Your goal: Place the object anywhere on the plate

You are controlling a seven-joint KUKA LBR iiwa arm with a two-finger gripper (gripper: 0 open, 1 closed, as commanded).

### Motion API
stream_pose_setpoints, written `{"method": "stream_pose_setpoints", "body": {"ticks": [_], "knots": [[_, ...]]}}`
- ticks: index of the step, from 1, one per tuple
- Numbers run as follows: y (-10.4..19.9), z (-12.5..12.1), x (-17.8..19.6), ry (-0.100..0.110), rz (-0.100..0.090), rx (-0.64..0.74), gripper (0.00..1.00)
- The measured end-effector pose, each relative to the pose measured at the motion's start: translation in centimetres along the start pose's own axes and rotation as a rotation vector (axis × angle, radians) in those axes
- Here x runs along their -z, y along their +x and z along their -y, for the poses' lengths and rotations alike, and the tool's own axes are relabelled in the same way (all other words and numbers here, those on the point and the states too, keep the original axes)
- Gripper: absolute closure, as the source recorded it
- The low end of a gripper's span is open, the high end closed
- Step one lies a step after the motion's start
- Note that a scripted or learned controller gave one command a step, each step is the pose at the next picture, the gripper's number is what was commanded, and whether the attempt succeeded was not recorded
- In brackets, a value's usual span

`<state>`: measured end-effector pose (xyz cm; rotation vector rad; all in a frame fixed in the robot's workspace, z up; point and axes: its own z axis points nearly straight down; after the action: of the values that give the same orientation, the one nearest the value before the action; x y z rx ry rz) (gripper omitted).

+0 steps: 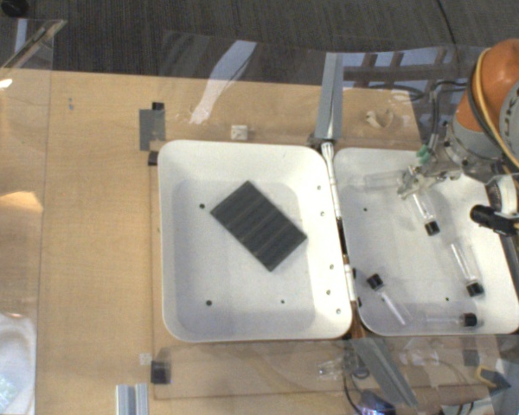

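Observation:
A dark grey ribbed plate (259, 225) lies tilted in the middle of the left bin (177, 232). Several clear tubes with black caps lie in the right bin (502, 314): one (423, 211) just under the gripper, one (463, 266) toward the right wall, one (383, 296) near the left wall. The arm with its orange band (502, 80) leans in over the right bin's upper right corner. My gripper (417, 178) hangs low over the top part of that bin, beside the upper end of the nearest tube. Whether it touches the tube is unclear.
Another clear tube (441, 320) lies along the right bin's front wall, and a faint one (374, 180) sits near its top left. A grey metal bar (330, 102) stands behind the seam between the bins. Cables and a black part (493, 219) hang by the right edge.

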<state>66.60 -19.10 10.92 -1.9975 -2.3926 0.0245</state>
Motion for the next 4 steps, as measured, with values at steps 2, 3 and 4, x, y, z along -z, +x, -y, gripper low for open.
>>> {"method": "stream_pose_setpoints", "body": {"ticks": [2,3,4], "knots": [[0.1,-0.2,1.2,-0.004,0.002,0.007,0.00],[0.2,-0.4,2.5,-0.010,0.006,0.012,1.00],[0.3,-0.4,2.5,-0.010,0.006,0.013,0.00]]}}
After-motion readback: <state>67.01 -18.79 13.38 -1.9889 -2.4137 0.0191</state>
